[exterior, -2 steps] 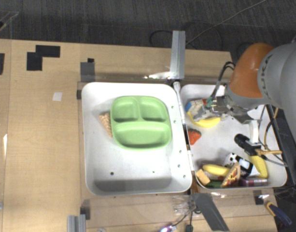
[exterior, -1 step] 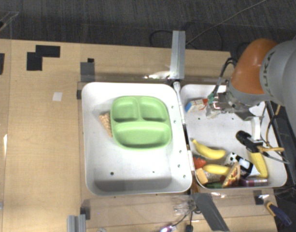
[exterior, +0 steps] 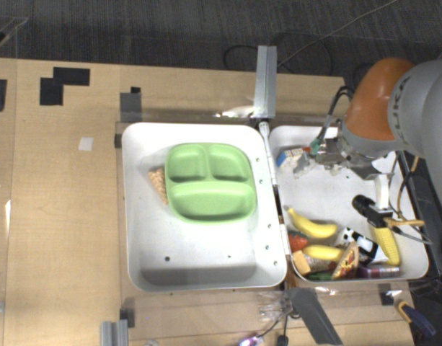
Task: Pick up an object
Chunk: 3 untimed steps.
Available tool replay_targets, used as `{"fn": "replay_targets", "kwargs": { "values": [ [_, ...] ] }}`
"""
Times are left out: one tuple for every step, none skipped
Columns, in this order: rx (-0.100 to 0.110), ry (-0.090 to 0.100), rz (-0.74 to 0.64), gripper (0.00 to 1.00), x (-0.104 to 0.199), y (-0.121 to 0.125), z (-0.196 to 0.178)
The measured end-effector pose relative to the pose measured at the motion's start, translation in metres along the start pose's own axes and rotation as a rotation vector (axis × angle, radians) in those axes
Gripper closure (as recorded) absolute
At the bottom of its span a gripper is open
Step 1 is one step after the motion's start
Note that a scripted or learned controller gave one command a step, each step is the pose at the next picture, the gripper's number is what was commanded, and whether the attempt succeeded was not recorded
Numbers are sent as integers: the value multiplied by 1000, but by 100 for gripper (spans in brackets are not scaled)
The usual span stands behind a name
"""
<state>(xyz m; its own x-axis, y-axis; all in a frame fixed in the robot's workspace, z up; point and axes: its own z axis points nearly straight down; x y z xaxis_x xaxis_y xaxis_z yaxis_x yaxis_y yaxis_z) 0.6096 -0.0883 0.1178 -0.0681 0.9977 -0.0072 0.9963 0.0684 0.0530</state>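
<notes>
My gripper [exterior: 307, 157] hangs low over the back left corner of the right bin [exterior: 329, 193], at the end of the grey arm with the orange band [exterior: 372, 99]. Just left of it, by the bin's back wall, lies a small white, red and blue item [exterior: 289, 153]; whether the gripper touches it is unclear. A banana [exterior: 312, 226] lies at the front of that bin, with a second yellow fruit [exterior: 323, 252] beside it. A red piece [exterior: 298, 242] and a pizza-like toy [exterior: 345, 262] sit in the same pile.
The left bin [exterior: 199, 265] holds a green divided plate [exterior: 208, 181] with a waffle-like piece [exterior: 157, 184] poking out at its left edge. A metal post [exterior: 266, 78] stands behind the wall between the bins. A yellow object [exterior: 387, 245] and a dark marker [exterior: 383, 270] lie front right.
</notes>
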Motion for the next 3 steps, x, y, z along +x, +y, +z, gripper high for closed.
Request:
{"fn": "replay_targets", "kwargs": {
  "values": [
    [48,2,177,0,0,29,-37],
    [50,3,165,0,2,25,24],
    [43,2,158,100,3,29,11]
  ]
}}
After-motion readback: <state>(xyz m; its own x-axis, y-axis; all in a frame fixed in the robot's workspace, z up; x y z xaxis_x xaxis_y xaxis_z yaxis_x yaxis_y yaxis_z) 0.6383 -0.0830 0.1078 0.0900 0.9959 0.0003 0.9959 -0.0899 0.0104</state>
